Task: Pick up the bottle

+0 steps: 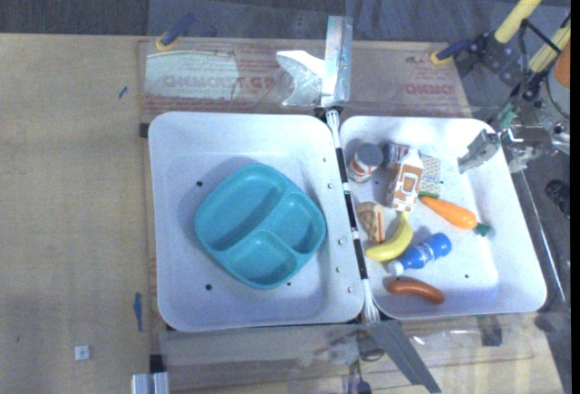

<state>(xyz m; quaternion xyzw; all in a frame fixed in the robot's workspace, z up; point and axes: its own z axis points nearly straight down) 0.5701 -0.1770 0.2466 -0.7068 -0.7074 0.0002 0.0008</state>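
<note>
My gripper [478,150] hangs over the upper right corner of the right bin [521,243], close to its far rim, and it grips nothing; from this slanted view I cannot tell whether it is open or closed. The bottle [423,253] I am after lies on its side low in that same bin, blue in the body with a white cap pointing toward the lower left, well apart from where I am now. So I judge this to be the approach: the reach has not yet got to the bottle and no grasp has begun. The bottle is crowded, which is what the next move must reckon with. A banana [391,241] lies just beside its cap end, perhaps touching it, a sausage [416,290] lies just below it, and a carrot [451,213] lies just above and to the right. Farther up sit a small carton [407,187] and a can [366,160]. I would need to travel down and to the left across the bin, turn the wrist so the fingers straddle the bottle across its narrow width rather than along its length, and come down on the blue middle, where there looks to be the most room. The left bin [172,293] holds a teal divided tray [260,225] and plays no part here
</note>
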